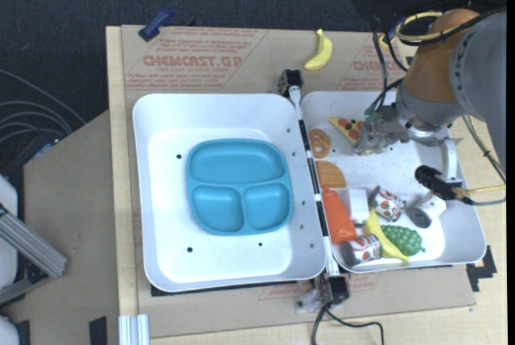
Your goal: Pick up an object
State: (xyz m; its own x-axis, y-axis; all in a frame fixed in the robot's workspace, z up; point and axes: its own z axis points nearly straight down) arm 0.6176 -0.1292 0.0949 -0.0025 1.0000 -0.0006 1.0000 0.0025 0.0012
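The arm comes in from the right with its gripper [375,136] low over the far part of the right bin [459,251], just beside a pizza slice [348,126] and a little right of a pretzel [319,142]. Whether its fingers are spread or closed cannot be told from this slanted view, and nothing shows between them.

The likely targets lie in that bin. The pizza slice sits nearest the gripper, to its left. The pretzel lies against the bin's left wall. Nearer the camera is a tan bread-like piece [330,174], then an orange carrot-like piece [337,215], a small can [389,207], a yellow piece [385,236] under a green bumpy item [405,238], and another can [366,248] at the near edge. The left bin [153,174] holds a blue divided plate [239,184], and a banana [319,54] rests on the bench [209,54] beyond both bins.

To do this step well, the pizza slice looks the sensible choice, being closest and apart from its neighbours. It is flat, so the fingers should straddle its narrower width and come right down to the bin floor before closing. Keep away from the wall and the pretzel. Lift straight up and check that the piece rises.
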